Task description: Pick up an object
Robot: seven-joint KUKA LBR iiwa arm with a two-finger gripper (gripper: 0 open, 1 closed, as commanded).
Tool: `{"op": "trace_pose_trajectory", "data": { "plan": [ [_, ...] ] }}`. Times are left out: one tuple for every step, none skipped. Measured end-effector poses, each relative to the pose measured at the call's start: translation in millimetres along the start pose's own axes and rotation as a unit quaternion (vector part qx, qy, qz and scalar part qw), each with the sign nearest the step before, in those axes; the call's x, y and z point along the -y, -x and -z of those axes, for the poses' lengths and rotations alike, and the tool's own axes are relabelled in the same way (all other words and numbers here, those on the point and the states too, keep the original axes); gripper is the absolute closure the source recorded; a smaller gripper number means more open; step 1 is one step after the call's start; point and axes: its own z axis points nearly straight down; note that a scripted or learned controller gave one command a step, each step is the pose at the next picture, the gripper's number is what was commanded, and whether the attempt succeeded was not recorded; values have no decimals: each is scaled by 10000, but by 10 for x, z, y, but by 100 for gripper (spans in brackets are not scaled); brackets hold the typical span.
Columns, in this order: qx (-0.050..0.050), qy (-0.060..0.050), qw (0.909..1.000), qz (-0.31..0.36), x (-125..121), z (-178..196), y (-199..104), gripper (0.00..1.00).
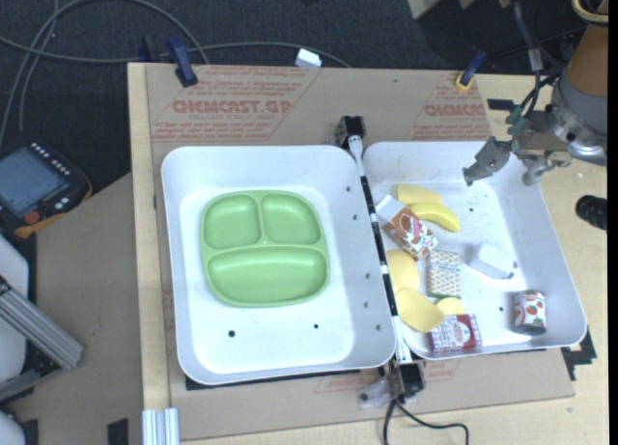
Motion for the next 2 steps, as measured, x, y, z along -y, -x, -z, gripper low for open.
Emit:
{"op": "trace_pose_trajectory", "data": {
  "plan": [
    [-1,-4,10000,4,-363,-850,-647,0],
    [0,-9,10000,-3,-98,-1437,-411,0]
  ]
}}
